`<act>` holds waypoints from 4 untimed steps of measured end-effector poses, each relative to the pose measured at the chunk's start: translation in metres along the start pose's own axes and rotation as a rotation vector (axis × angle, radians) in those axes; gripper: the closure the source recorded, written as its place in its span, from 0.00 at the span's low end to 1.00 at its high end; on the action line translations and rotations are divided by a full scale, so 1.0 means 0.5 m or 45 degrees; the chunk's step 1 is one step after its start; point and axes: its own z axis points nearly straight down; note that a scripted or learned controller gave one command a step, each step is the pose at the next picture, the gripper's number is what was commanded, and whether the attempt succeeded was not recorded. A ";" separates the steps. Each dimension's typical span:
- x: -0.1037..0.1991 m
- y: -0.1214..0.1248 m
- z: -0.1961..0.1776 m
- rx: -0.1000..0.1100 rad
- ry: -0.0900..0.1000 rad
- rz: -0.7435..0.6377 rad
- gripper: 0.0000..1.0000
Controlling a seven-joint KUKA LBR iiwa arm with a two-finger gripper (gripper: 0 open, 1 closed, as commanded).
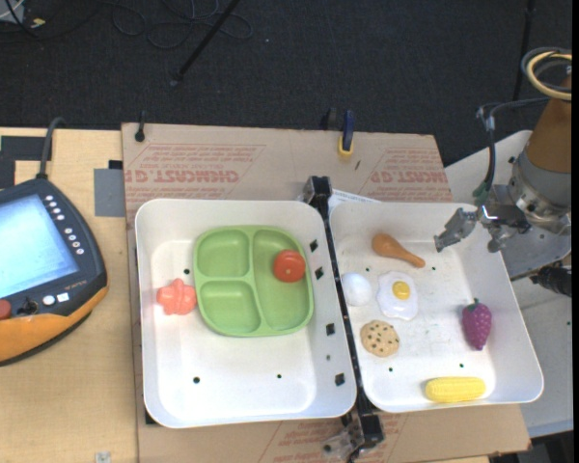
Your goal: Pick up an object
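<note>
A dark carpeted floor with trailing cables lies behind the counter [68, 162], where cardboard sheets underlie two white bins.

The claw [471, 225] hovers over the upper right corner of the right bin [521, 355], and nothing sits between its fingers; whether they are spread or closed I cannot tell at this size. Nearest to it lies the chicken drumstick [398, 250], just to its left. Further on come the fried egg [399, 296] and a white egg [356, 287], then the cookie [378, 338]. The purple grapes [477, 324] lie below the claw, the corn cob [454, 389] near the front wall.

The left bin [174, 374] holds a green divided plate [234, 302] with a red tomato [289, 266] in one compartment, and a pink toy [177, 298] beside it.

To pick well, I would choose the drumstick or grapes: close, standing apart from their neighbours, thick enough to pinch. Centre above it, fingers across the narrow width, then descend straight.
</note>
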 end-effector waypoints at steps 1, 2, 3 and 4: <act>0.000 0.004 -0.018 -0.016 -0.003 -0.002 0.00; 0.012 -0.001 0.068 -0.015 -0.003 -0.006 0.00; 0.013 -0.006 0.152 -0.015 -0.003 -0.005 0.00; 0.020 -0.002 0.254 -0.018 -0.003 -0.007 0.00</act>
